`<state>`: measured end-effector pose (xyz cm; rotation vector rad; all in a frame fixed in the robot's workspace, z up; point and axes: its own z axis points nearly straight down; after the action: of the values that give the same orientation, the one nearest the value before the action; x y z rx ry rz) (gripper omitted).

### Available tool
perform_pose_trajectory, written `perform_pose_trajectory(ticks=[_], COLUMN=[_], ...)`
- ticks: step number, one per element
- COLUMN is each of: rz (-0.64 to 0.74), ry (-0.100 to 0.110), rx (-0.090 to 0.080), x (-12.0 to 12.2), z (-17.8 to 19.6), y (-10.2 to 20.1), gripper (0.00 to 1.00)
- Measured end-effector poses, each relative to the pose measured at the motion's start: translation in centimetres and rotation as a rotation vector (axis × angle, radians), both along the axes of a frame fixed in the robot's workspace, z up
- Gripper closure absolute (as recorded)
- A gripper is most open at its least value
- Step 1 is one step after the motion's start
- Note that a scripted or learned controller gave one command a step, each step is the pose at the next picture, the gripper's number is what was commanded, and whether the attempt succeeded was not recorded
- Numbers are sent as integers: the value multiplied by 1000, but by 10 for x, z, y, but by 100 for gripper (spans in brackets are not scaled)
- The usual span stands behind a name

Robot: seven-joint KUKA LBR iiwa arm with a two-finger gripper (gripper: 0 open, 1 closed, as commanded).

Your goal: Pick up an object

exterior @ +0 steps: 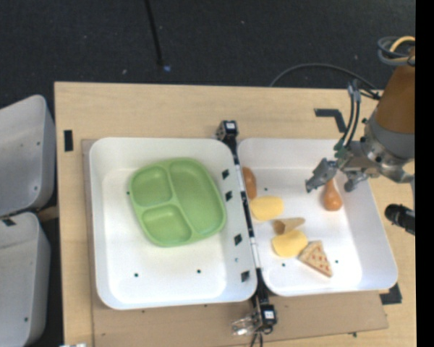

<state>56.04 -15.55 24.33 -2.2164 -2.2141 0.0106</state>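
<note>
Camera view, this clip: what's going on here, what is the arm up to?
The arm reaches in from the right with its pincer spread open over the right bin, right above a small orange piece. Nothing sits between its fingers, so no pick has happened yet. Also in that bin lie a sausage-like piece by the divider, two yellow pieces, a small brown wedge and a pizza slice. The left bin holds a green divided plate.

bench (166, 110): lying flat under me | carrying: left bin (108, 266) and right bin (369, 259), sitting side by side, edges touching
</note>
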Motion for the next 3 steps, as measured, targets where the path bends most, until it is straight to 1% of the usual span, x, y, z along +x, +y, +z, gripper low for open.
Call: perform_pose_trajectory(ticks=[1,2,3], rz=[2,1,2], ry=[-12,-8,-8], rx=[-1,-2,-2], x=[2,4,8], z=[6,-57,-105], y=[0,0,7], gripper=[0,0,0])
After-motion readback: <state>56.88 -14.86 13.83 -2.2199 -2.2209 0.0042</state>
